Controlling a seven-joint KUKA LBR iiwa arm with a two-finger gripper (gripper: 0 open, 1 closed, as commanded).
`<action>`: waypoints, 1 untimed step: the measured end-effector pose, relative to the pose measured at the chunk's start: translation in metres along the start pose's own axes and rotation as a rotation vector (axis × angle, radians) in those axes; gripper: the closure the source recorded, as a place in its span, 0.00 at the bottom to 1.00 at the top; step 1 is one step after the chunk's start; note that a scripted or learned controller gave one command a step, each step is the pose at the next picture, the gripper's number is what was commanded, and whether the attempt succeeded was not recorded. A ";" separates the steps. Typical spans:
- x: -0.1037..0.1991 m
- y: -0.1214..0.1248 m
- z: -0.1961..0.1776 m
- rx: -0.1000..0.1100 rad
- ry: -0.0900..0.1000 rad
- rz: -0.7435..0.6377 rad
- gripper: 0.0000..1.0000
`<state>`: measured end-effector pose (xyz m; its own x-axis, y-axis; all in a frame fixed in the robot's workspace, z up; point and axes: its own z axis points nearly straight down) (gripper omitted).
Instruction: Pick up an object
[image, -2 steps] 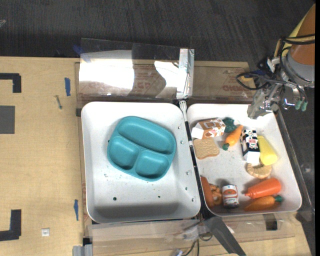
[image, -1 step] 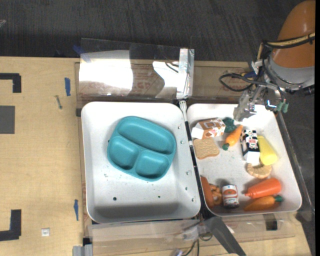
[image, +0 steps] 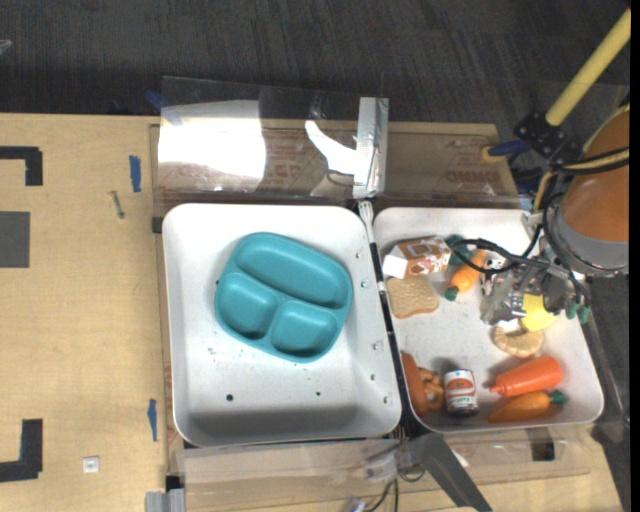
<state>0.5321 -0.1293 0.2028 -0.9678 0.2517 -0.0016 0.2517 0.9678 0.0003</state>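
Right bin (image: 590, 385), front edge: two toy carrots (image: 528, 377) lie side by side, long axes running left-right, tips toward the can (image: 460, 390). Directly behind them sits a pale round piece (image: 518, 343), and the pincer (image: 512, 300) stands low over it, beside a yellow item (image: 540, 316). Whether the pincer is released or clenched cannot be judged. Nearest candidate lies immediately below it.
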 end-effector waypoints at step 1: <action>-0.032 0.039 -0.062 -0.002 -0.009 0.107 1.00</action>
<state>0.5732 -0.0995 0.2651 -0.9353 0.3536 -0.0109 0.3536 0.9354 0.0032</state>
